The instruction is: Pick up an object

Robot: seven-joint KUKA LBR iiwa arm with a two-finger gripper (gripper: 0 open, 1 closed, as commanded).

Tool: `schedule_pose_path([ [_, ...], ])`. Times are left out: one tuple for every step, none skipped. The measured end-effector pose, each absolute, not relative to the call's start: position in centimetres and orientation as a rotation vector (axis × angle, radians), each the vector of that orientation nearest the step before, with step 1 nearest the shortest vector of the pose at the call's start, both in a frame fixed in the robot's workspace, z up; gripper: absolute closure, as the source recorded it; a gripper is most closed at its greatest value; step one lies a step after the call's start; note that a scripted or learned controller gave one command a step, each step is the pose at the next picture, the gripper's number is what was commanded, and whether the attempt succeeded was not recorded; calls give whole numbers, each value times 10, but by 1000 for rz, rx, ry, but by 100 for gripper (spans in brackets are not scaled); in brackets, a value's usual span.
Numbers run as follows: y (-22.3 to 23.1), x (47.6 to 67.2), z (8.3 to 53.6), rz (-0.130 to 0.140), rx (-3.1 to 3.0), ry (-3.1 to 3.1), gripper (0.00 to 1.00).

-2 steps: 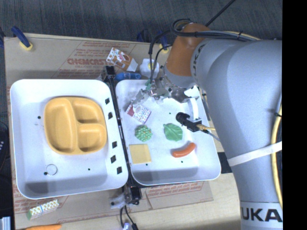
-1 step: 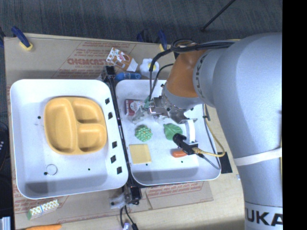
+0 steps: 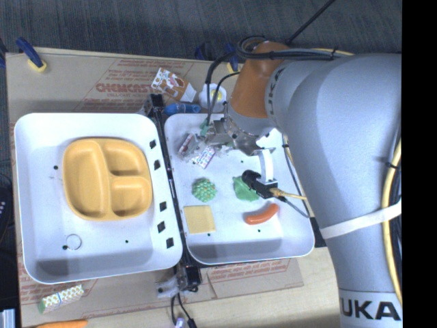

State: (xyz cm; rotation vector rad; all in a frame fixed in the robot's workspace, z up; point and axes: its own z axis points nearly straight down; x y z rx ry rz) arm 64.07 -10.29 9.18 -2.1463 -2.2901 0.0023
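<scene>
Approach step: gripper (image 3: 205, 142), finger state impossible to tell, hangs low over the right bin (image 3: 287, 241) near a wrapper (image 3: 203, 158); next comes descent and closing.

The right bin (image 3: 293, 241) holds 5 loose objects. A green round textured piece (image 3: 203, 189) lies flat near the bin's centre-left. Directly below it, toward the lower edge of the frame, a pale yellow square slice (image 3: 199, 219) lies flat. A green leafy lump (image 3: 243, 188) sits right of centre, partly covered by a black part. An orange-red sausage-shaped item (image 3: 261, 214) lies at a slant at lower right. A small striped packet (image 3: 203, 158) lies at the bin's upper left.
</scene>
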Motion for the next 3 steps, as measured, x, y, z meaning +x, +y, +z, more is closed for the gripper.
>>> schedule_pose_path([
  [-103,640,102,7,-2142,-2291,100],
  [-103,640,102,7,-2141,-2291,0],
  [-94,549,96,-8,-1874,-2530,0],
])
